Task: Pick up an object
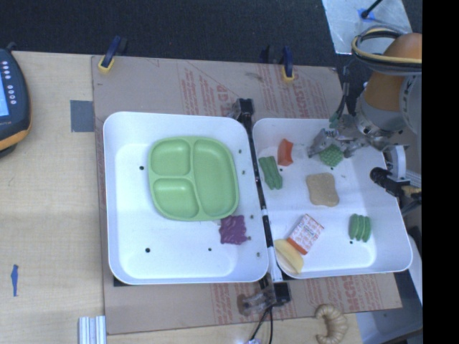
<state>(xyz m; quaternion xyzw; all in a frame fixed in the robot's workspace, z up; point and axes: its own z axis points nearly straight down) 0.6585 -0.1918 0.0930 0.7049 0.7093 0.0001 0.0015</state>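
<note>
Objects lie in the right bin [391, 264]: a tan slab [322, 189] mid-bin, a red-and-white packet [306, 233] below it, a green ridged piece [331, 155] above it, clamped in the hand [332, 147].

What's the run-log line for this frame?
task: pick object | gripper: at right bin far edge, over green ridged item | lifted: not yet | left bin: green divided plate, purple item

plate [193, 178] in left bin [122, 192]
</note>
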